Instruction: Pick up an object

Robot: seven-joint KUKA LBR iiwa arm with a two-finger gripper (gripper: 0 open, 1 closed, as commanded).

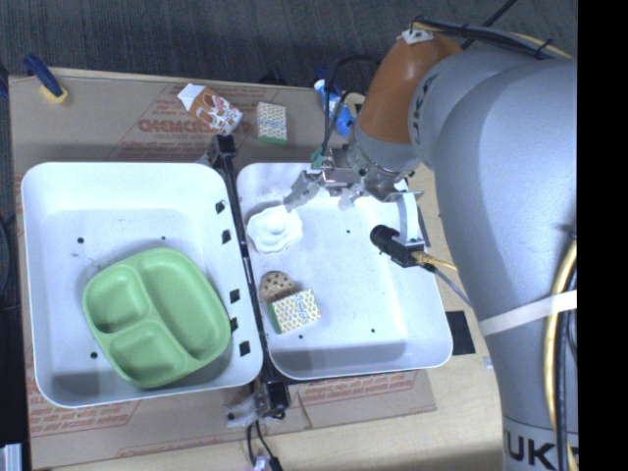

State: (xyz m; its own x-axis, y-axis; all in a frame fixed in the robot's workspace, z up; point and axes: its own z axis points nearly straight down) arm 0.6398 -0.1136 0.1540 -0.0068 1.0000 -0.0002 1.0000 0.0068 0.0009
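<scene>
Gripper (319, 186) hangs over the right bin (432, 337), its fingers spread and gripping nothing, positioned for a descent; white cup (274, 230) lies just beside the fingertips, likeliest target; cracker (278, 285) and patterned block (295, 310) touch; green tray (155, 314) fills left bin (39, 194).

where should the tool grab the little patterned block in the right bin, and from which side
Probably from straight above, closing across the two longer sides of the patterned block. It lies flat and skewed on the floor of the right bin, so the tool would need to turn to match. The cookie touches its upper left corner and the bin wall is close on the left, so a sideways approach looks cramped.
</scene>
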